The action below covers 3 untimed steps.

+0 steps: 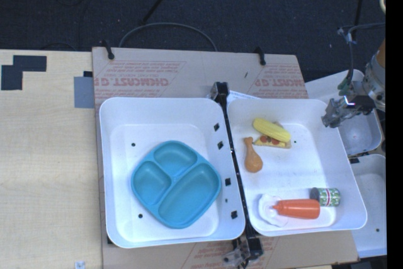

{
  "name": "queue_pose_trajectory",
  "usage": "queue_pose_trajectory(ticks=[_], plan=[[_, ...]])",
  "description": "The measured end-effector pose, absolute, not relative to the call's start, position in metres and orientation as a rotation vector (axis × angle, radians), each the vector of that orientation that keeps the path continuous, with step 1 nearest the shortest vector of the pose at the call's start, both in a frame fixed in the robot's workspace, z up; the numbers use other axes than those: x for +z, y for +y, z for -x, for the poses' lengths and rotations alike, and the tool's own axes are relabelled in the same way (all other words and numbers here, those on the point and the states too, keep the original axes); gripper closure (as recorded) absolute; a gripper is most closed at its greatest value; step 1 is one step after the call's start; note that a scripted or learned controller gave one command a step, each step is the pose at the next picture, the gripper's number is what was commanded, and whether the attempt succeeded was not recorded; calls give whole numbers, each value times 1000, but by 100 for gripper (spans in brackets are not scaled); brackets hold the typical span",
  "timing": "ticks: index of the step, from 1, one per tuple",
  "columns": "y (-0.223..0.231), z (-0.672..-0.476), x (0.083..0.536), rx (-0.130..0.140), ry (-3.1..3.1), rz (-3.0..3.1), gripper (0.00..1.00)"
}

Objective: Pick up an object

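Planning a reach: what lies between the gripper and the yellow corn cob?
Bare white floor and rim of the right bin, between gripper and yellow corn cob, in the camera view.

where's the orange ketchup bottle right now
The orange bottle lies on its side near the front edge of the right bin, resting on a white item, with a small green can just beyond its right end.
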State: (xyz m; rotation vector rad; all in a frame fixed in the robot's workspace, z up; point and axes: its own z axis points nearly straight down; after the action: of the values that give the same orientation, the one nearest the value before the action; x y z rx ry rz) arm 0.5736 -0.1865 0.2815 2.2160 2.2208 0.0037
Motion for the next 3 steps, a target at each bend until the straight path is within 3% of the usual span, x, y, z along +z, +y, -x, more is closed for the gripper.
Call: queue_pose_trajectory(ticks=[3], plan=[[-29, -597, 269, -1, 2228, -2219, 100]])
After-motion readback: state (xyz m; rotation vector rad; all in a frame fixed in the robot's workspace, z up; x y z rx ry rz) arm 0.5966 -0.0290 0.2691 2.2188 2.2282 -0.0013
